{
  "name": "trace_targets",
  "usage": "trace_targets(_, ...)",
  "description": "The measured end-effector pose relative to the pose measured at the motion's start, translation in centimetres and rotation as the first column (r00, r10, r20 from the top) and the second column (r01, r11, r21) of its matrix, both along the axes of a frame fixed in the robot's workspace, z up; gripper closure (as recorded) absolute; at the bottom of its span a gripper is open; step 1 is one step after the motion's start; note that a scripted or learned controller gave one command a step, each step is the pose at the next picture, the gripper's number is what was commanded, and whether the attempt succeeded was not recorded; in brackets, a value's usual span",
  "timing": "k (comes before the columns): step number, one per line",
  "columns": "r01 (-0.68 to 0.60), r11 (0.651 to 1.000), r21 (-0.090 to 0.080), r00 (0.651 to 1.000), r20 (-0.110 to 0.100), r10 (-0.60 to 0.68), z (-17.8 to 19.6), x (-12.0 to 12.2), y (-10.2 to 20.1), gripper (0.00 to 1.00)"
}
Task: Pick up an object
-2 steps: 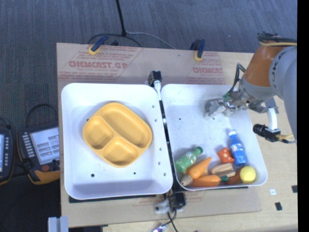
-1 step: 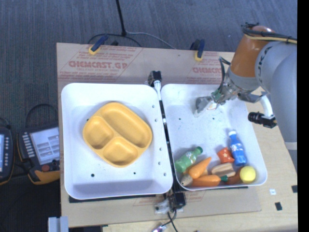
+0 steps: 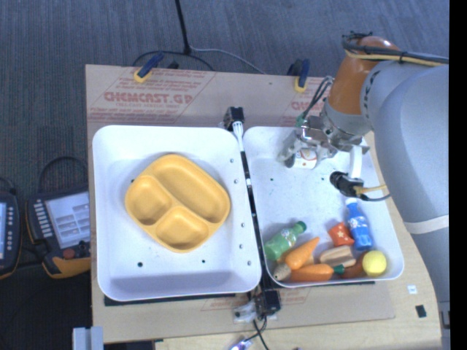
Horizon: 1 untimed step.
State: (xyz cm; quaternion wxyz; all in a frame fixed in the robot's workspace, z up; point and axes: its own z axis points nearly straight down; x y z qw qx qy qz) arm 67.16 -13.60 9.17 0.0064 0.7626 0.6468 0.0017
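Observation:
My gripper [image 3: 304,155] hangs over the far part of the right bin [image 3: 292,195], fingers spread and open, with nothing seen between them. The objects lie in a heap at the bin's near edge, well apart from the gripper: a green bottle [image 3: 282,240], an orange carrot [image 3: 303,252], a red-orange piece [image 3: 312,273], a tan block [image 3: 337,255], a small red can [image 3: 339,233], a blue bottle [image 3: 357,225] and a yellow lemon [image 3: 374,262].
The left bin [image 3: 109,268] holds a yellow divided plate [image 3: 177,201]. A black ridge [image 3: 248,188] separates the two bins. The arm's grey body [image 3: 416,144] overhangs the right bin's right side, with a black cable fitting [image 3: 344,183] below the wrist.

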Motion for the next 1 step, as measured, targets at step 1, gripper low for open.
trace_targets(1,-0.001,1.0,-0.001,1.0,-0.001,0.001,1.04,0.03,-0.02,1.0)
